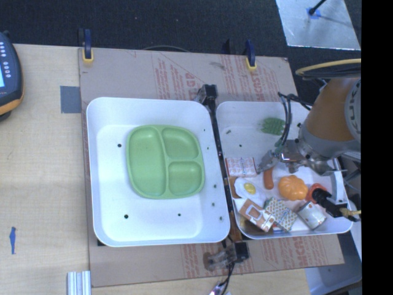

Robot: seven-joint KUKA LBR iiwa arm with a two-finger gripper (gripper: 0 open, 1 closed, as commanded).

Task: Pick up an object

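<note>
Far left, bench edge: yellow-and-black handheld unit (8,72). Grey tape patch (70,99) on the wood just beside the cardboard sheet (178,72) that lies under both bins. Two blue-and-yellow clamps (88,45) hold the sheet's far edge.

Left bin (98,183): one green divided plate (166,161), lying flat, roughly central, three compartments, nothing in them.

Right bin (236,118): all loose items sit here, mostly in the near half.
- white-and-red packet (241,166) near the left wall
- toy fried egg (245,188) just below it
- brown packet (254,214) and checkered packet (280,212) side by side at the near wall, touching
- small red sausage (268,178), upright in the view, between the egg and the orange lump (292,187)
- green leafy piece (272,126) alone in the far half, well apart from the rest
- pale can (312,215) on its side, near right corner
- small red item (317,193) just right of the orange lump

Arm (328,118) enters from the right over the right bin. Gripper (276,160) sits low over the bin's middle, just above the sausage and orange lump. Jaws: cannot tell whether spread or closed; nothing seen held
</note>
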